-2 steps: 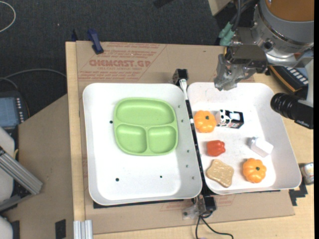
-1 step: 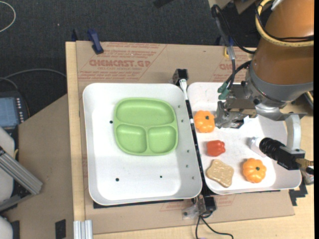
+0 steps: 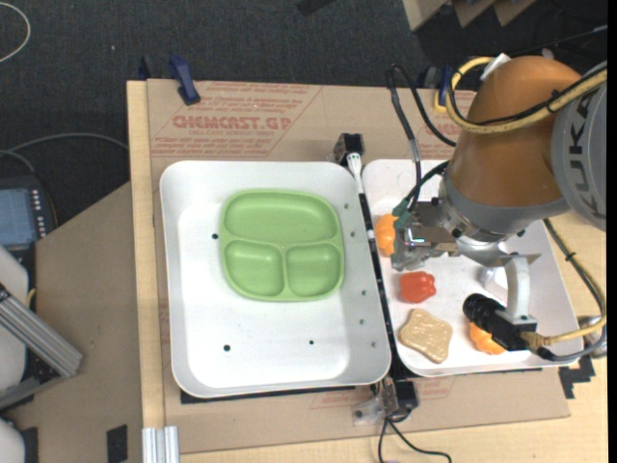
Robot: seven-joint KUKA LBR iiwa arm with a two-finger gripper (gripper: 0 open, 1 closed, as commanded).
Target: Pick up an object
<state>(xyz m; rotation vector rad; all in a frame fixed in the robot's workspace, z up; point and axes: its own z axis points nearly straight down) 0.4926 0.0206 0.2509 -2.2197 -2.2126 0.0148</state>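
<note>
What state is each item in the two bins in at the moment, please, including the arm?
Green three-compartment plastic tray: flat in the left white bin, compartments bare.
Red toy pepper: loose on the right white bin floor.
Tan toast-shaped toy slice: lying flat, apart from the pepper.
Orange toy piece: by the divider, partly hidden by the arm.
Grey and orange arm: over the right bin.

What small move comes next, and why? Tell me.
Probably a short descent onto the red object. The gripper hangs just above it in the right bin, with the toast-shaped piece and the orange piece close by, so a straight drop looks least likely to bump them.
</note>
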